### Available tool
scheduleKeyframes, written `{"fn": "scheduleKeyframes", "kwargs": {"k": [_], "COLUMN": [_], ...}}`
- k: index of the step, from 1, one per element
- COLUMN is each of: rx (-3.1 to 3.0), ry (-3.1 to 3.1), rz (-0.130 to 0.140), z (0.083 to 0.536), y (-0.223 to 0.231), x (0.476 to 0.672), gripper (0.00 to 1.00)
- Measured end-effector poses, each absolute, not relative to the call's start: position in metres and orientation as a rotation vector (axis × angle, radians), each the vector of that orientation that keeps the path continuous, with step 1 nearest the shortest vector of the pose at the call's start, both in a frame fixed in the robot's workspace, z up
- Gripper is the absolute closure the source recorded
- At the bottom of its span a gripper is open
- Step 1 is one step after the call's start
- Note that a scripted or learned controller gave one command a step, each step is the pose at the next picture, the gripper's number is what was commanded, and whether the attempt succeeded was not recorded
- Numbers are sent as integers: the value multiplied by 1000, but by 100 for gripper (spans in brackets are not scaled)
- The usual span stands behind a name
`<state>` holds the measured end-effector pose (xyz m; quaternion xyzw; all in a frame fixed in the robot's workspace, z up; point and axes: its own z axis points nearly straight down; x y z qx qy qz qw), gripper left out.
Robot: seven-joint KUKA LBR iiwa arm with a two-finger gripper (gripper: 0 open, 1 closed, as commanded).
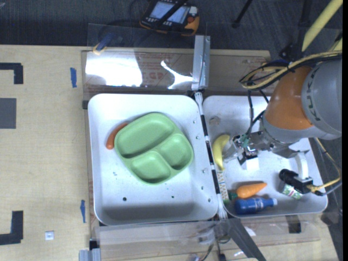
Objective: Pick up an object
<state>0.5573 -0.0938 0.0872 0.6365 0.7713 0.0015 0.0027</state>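
Now | my gripper (243, 152) sits low in right bin (312, 200) | finger state unreadable | banana (219, 150) just left, long axis up-down

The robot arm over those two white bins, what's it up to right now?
The arm reaches in from the right, with its gripper low in the right bin, close beside a yellow banana. Nothing can be seen held. An orange carrot and a blue bottle lie near that bin's front edge. The left bin holds a green divided plate with an orange item peeking out at its left.
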Motion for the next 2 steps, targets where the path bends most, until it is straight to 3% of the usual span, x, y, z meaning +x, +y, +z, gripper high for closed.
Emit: {"fn": "scheduleKeyframes", "kwargs": {"k": [1,2], "rx": [1995,2166], "ry": [2415,2275], "rz": [10,0], "z": [98,184], "y": [-94,-43], "x": [559,565], "gripper": [100,100]}}
